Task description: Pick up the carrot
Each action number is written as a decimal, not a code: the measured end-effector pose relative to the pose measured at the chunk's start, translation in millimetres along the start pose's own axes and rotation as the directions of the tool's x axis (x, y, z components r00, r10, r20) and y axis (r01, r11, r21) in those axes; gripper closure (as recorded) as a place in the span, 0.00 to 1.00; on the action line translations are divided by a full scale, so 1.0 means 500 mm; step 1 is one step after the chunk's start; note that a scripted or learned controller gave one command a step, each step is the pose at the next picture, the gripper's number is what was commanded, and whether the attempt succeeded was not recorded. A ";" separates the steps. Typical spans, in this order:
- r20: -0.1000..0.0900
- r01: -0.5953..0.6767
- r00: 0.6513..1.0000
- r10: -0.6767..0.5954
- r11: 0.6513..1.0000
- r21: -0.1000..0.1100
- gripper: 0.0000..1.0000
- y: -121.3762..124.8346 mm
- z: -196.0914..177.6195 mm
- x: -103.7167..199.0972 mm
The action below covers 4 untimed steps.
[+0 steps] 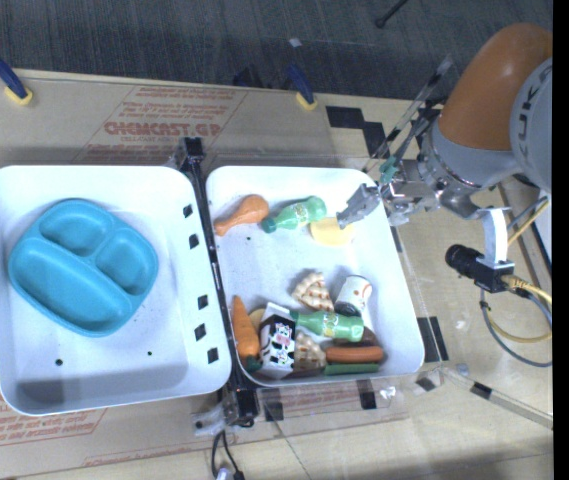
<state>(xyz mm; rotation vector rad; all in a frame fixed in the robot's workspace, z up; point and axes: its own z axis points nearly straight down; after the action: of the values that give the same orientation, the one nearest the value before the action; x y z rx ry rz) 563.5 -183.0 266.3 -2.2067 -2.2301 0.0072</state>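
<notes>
While the metal gripper (356, 208) hangs over the right bin's (264, 278) top edge by a yellow lump (329, 231), finger state can't be told. Smooth tapered orange carrot (245, 328) lies w/ glossy toy foods, bottom-left corner.

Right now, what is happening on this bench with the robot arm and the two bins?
The arm reaches in from the right, and its pincer hangs over the upper right part of the right bin, close to a yellow piece and a green bottle. The carrot lies untouched at the bin's lower left, beside the divider, next to a pile of toy food. The left bin holds a blue divided tray.
</notes>
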 end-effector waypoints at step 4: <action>0.012 -0.852 0.523 0.852 0.523 0.018 1.00 0.167 0.330 0.172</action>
<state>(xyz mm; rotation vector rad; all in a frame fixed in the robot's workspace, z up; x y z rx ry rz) 644.9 -96.1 100.8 -3.0041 -0.8662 0.0357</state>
